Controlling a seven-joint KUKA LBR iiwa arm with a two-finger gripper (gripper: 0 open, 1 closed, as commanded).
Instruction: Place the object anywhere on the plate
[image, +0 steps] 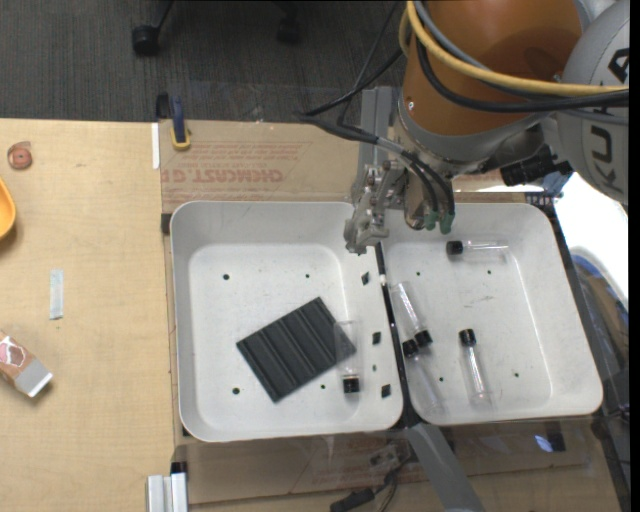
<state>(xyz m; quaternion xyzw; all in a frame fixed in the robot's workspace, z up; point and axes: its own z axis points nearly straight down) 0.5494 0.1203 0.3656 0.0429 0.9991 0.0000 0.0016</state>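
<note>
From above, my gripper (362, 232) hangs over the divide between the bins; whether my jaws are apart I cannot tell. The vials (472, 365) lie in the right bin (560, 290), the dark ridged plate (295, 348) in the left bin (200, 290). I'd judge it best to drop squarely onto one vial, grip mid-body, then carry it low over the plate's centre.

Both bins (200, 400) look like smooth, slightly glossy white plastic; the dark plate (293, 349) is matt and ribbed; the tubes (472, 364) are clear and glassy with black caps; the bench (80, 400) looks like pale matt wood; the gripper (362, 230) is bare grey metal
</note>
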